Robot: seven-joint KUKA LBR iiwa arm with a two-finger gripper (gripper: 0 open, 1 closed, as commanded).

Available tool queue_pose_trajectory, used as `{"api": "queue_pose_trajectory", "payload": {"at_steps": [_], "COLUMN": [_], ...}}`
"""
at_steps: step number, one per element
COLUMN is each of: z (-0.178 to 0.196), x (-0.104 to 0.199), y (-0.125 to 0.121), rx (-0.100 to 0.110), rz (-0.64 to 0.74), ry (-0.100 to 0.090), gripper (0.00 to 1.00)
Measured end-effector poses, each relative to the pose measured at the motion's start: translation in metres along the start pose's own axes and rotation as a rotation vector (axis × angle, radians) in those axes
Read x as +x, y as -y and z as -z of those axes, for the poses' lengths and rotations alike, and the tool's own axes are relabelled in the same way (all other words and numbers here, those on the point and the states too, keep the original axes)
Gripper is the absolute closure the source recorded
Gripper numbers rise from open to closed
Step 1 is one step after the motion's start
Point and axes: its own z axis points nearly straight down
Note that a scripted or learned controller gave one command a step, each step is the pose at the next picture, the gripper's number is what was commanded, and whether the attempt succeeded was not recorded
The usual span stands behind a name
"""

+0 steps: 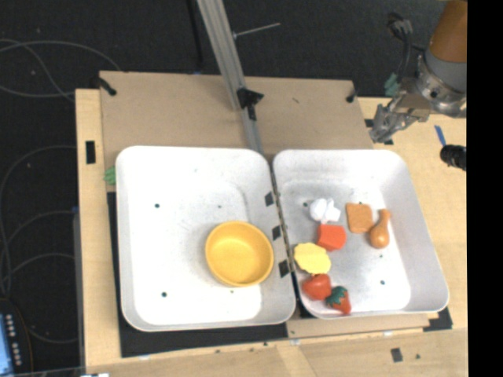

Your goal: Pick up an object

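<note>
Right bin (pixel 409 210), near to far: strawberry (pixel 339 298), tomato (pixel 317 287), yellow piece (pixel 312 258), orange block (pixel 331 236), white lump (pixel 322 209).
Left bin (pixel 157 179): yellow bowl (pixel 238 253).
Far right: gripper (pixel 391 122) above the bench, state indiscernible.
Nothing picked; descent and grasp remain.

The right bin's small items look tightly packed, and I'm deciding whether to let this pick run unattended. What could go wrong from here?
1. The yellow piece, orange block and red piece sit touching or nearly so; the tool, now above the right bin's far corner, may nudge neighbours or catch two.
2. The red piece and strawberry lie against the near wall, leaving little room.
3. The yellow bowl looks wide for a pinch.
</note>
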Motion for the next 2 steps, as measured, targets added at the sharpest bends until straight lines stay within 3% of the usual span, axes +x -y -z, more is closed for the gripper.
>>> {"api": "queue_pose_trajectory", "payload": {"at_steps": [2], "z": [-0.009], "x": [0.092], "y": [0.019], "rx": [0.003], "rz": [0.0], "ry": [0.0], "gripper": [1.0]}}
